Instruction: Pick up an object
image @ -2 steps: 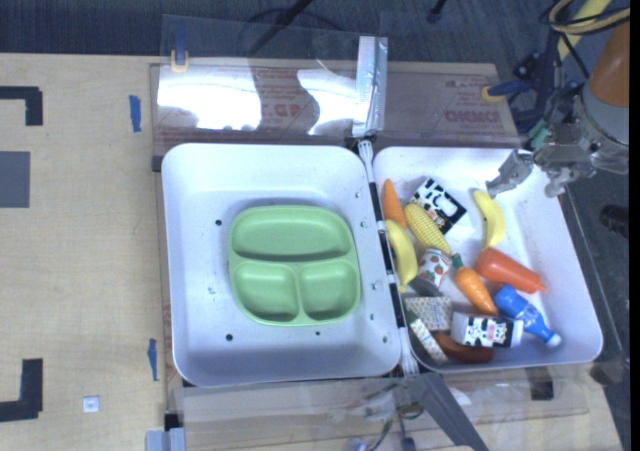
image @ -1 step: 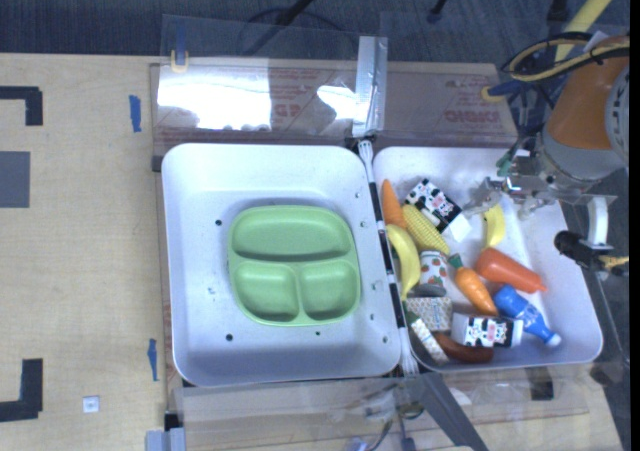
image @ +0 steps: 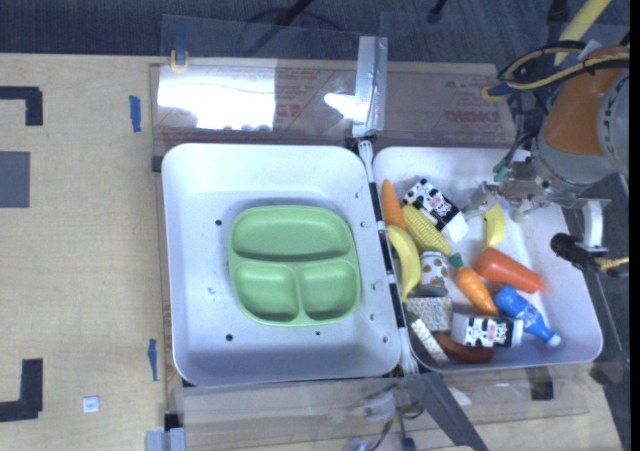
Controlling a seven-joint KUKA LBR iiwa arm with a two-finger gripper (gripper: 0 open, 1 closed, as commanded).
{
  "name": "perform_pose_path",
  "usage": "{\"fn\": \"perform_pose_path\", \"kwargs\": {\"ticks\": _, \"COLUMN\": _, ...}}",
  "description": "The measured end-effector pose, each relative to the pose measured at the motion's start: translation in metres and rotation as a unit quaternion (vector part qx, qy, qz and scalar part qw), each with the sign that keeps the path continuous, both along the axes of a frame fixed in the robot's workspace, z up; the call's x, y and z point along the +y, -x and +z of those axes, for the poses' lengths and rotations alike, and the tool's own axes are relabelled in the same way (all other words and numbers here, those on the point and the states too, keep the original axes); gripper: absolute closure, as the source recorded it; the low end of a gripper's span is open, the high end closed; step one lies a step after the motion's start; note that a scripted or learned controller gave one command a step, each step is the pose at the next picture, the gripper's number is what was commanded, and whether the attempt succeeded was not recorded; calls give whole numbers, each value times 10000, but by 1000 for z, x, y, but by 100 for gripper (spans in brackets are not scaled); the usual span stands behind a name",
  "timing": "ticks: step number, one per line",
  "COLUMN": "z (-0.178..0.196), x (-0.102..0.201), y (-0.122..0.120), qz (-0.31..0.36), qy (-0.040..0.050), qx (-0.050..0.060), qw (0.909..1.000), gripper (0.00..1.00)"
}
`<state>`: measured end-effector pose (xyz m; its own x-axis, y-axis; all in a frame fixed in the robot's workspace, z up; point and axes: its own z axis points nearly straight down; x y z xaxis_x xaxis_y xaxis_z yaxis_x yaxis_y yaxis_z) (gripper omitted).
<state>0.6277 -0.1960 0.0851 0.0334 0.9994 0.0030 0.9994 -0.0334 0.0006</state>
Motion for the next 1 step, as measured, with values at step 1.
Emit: {"fn": "perform_pose_path", "kwargs": {"ticks": 1, "z": 10, "x": 0, "y": 0, "qz": 7, "qy": 15, "qx": 1, "qw": 10000, "gripper": 100}}
